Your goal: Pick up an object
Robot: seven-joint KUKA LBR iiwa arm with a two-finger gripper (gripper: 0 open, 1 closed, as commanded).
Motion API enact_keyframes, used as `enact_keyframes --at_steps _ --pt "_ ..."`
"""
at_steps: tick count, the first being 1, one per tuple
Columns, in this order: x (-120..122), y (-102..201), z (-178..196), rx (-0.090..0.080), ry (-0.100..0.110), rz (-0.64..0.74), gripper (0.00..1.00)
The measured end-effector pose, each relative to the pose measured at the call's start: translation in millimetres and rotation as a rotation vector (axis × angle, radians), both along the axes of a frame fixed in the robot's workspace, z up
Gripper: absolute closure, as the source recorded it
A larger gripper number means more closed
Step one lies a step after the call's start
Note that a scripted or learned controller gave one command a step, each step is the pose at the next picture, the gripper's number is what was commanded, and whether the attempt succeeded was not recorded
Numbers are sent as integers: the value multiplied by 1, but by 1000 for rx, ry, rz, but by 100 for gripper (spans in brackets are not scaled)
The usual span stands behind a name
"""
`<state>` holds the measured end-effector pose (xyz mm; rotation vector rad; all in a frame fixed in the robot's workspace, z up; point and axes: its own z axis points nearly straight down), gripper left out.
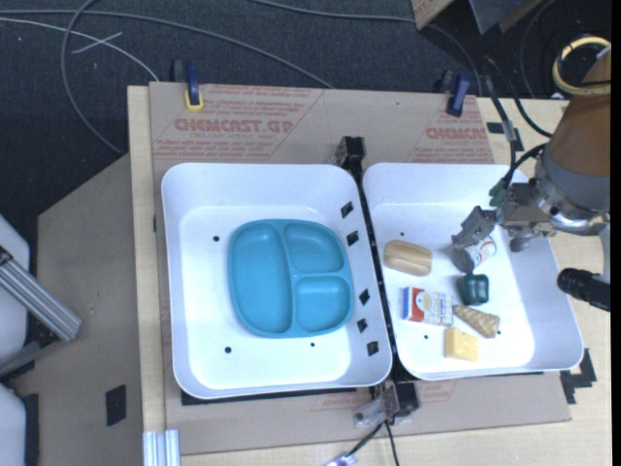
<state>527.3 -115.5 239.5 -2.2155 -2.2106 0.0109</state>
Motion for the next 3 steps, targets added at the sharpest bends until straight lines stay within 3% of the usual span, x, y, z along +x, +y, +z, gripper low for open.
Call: enact_keyframes --at_steps 1,3 --pt "2 0 6 -2 -12 3 0" --pt "10 -4 -116 -1 -8 2 0"
